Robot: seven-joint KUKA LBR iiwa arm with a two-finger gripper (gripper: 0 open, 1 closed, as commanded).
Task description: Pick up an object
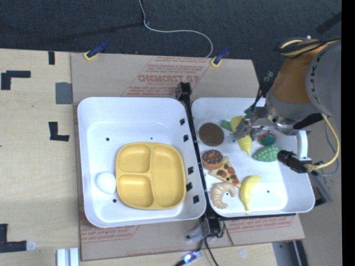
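Below, cardboard sheet (166, 76) under both white bins (89, 148); dark carpet (66, 10) behind; gripper (250, 127) state unclear.

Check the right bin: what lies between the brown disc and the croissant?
In the camera view, the donut and the pizza slice lie between the brown disc and the croissant, donut nearer the disc.
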